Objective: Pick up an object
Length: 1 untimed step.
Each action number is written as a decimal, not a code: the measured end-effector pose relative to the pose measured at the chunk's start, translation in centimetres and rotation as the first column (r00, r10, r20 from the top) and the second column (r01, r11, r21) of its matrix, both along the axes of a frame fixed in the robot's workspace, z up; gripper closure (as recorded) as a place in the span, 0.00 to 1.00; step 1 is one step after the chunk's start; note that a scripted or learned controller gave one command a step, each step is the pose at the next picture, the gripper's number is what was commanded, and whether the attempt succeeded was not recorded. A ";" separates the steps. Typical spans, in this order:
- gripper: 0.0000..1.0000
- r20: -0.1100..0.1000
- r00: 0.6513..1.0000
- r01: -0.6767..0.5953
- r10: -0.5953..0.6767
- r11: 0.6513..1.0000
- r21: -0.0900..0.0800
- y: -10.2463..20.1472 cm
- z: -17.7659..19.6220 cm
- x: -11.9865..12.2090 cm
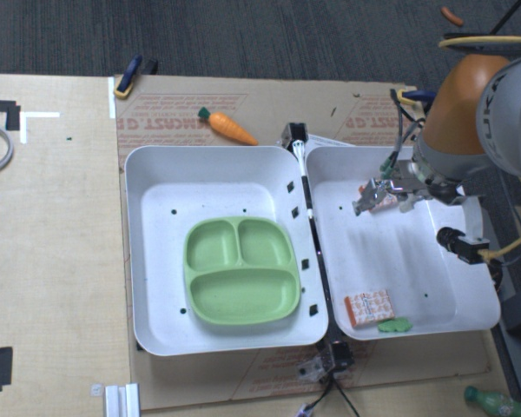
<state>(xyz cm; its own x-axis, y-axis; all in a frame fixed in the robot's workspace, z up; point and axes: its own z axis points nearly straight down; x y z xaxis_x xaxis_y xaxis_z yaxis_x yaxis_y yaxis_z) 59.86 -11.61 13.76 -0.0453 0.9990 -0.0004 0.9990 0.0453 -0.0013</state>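
Grey arm (508,111), rounded orange band (458,107), metallic gripper (375,196), yellow and black cables

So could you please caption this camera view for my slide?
Hand over right bin; green plate in left bin.

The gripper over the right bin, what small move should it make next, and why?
Probably travel toward the bin's near edge and descend: the gripper hangs over bare floor at the far end of the right bin, while the orange-and-white packet and small green piece lie there.
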 end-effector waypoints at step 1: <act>0.00 0.003 0.996 -0.085 0.085 0.996 -0.002 -4.9 -4.5 6.0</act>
<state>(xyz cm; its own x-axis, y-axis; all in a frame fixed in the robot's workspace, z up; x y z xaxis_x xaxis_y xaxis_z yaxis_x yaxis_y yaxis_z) 65.90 -16.55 9.27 -0.1305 0.9914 -0.0022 0.9914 0.1305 0.0015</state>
